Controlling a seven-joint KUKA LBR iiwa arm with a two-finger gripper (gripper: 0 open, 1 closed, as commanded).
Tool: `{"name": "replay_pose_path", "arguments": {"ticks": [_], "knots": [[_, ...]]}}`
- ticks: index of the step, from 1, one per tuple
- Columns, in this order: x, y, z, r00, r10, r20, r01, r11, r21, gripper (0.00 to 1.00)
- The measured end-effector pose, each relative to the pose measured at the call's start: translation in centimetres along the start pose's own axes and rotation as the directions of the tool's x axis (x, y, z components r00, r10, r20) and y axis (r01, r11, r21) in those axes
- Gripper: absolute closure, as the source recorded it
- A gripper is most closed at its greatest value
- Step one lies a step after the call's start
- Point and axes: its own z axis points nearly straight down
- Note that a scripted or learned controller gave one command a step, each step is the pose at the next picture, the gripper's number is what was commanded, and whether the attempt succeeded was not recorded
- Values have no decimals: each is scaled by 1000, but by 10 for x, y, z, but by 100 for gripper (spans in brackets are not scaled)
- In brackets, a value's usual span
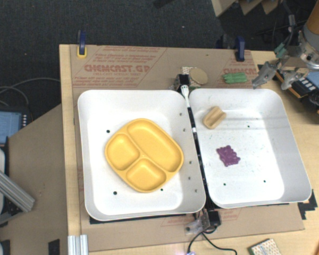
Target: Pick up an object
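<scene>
Yellow divided plate [143, 154] fills left bin [90, 142]; right bin [287, 158] holds tan block [213, 117], purple piece [228, 155]; claw [266, 74] state unclear.

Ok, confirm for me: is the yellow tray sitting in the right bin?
No, the yellow tray lies in the left bin; the right bin holds a tan block and purple grapes.

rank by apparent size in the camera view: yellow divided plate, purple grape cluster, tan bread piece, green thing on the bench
1. yellow divided plate, largest by far
2. purple grape cluster
3. tan bread piece and green thing look about alike, too close to rank; both are only slightly smaller than the grapes.
</scene>
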Motion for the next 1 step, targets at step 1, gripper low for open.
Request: {"name": "replay_pose_path", "arguments": {"ticks": [1], "knots": [[-19,-40,167,1000,3,-4,-3,1000,14,0]]}}
